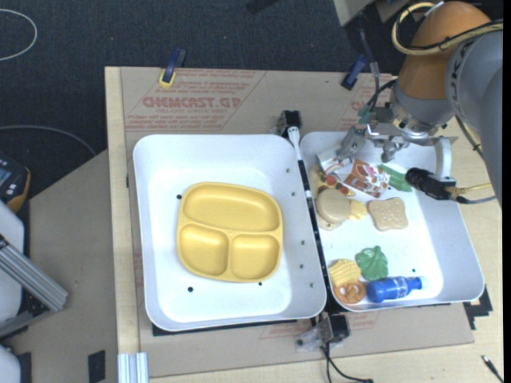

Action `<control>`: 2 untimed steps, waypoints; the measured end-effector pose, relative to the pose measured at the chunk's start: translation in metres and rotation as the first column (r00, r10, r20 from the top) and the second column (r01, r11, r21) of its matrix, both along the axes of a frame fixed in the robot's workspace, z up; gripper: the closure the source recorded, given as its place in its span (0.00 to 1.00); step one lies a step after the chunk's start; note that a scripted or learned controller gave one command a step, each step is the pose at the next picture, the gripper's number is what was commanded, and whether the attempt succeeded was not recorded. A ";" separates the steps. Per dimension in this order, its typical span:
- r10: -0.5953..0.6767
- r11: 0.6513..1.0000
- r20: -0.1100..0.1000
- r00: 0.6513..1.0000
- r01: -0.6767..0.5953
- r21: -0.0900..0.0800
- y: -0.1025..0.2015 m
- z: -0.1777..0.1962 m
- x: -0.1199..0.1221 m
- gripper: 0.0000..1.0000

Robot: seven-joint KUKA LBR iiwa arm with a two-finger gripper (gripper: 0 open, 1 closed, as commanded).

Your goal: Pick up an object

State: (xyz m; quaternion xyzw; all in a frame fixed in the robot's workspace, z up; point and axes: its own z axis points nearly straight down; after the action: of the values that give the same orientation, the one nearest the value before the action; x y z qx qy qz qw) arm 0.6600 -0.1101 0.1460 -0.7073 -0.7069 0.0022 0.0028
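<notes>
**Arm over the far end of the right bin, toys spread beneath it**

You have two shallow white plastic bins side by side on a brown board. The left bin [152,214] has smooth walls and rounded corners, and a yellow plate [230,231] lies in it: a glossy, rounded-square dish moulded into three compartments, one long one at the far side and two smaller ones nearer you.

The right bin [455,250] holds the small things you could pick. At its far end lies a crinkled packet [363,178], red and white with a shiny printed skin. Just beside it on the right you see a thin green piece [394,174], partly hidden under a black part of the arm. Nearer the middle sit a round tan bun [332,208] with a matt surface and a tan slice of toast [388,214], squarish with a speckled face; a small yellow bit lies between them. At the near end a bumpy yellow corn piece [345,272], a ruffled green leaf [372,260] and a smooth blue bottle [393,288] with a white cap lie close together, the bottle on its side.

The gripper [382,132] hangs over the far end of the right bin, just above the packet. You cannot tell how far its fingers are spread, nor whether anything is in them.
</notes>
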 end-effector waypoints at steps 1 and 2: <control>0.004 1.000 0.023 1.000 -0.003 -0.003 -0.002 -0.034 0.002 0.00; 0.001 1.000 0.025 1.000 -0.001 -0.001 -0.002 -0.038 0.003 0.00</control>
State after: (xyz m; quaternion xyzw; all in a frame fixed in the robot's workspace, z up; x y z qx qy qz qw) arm 0.6635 -0.1117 0.1085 -0.7068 -0.7073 -0.0064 -0.0063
